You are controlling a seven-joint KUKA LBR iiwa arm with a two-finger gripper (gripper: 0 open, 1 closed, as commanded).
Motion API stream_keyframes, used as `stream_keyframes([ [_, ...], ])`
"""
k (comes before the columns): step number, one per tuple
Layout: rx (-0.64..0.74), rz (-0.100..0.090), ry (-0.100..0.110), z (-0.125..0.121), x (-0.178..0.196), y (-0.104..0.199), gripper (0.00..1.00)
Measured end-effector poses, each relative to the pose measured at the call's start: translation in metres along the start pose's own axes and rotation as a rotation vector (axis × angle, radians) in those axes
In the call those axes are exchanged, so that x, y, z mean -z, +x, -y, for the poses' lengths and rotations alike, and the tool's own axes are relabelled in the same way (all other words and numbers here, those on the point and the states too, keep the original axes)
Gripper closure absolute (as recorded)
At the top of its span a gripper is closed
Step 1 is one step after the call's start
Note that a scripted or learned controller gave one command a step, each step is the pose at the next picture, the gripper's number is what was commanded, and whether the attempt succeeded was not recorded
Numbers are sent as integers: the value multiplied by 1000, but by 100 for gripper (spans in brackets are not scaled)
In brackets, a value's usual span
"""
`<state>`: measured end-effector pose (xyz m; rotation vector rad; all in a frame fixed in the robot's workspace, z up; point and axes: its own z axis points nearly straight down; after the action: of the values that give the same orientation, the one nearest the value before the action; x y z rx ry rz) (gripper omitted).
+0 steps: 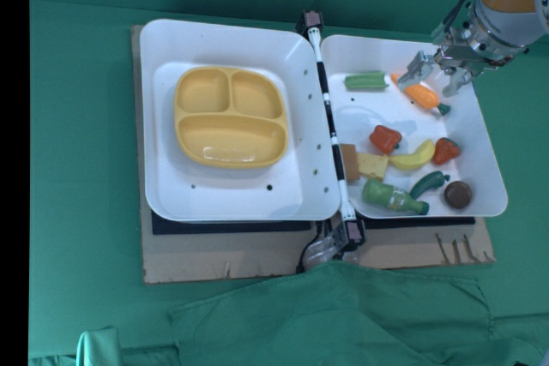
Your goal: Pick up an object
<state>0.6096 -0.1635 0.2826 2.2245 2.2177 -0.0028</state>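
My gripper (436, 79) hangs open over the far right part of the right bin (487, 159), its fingers spread wide. An orange toy carrot (421, 95) lies in the bin just below and between the fingertips; nothing is gripped. Other toy food lies in the same bin: a green stalk (366, 81), a red pepper (385, 138), a banana (413, 157), a red strawberry (445, 151), a cheese wedge (372, 165), a brown slice (348, 162), a green bottle (392, 197), a dark green pod (428, 183) and a brown round piece (457, 195).
The left bin (163, 184) holds a yellow divided plate (230, 117). A hinge bar (329, 111) runs between the two bins. Green cloth covers the bench around them and bunches up at the front.
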Motion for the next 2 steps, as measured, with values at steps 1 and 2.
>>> stream_keyframes([
  [1, -1, 0, 1, -6, -45, -8, 0],
  [2, -1, 0, 1, -6, -96, -9, 0],
])
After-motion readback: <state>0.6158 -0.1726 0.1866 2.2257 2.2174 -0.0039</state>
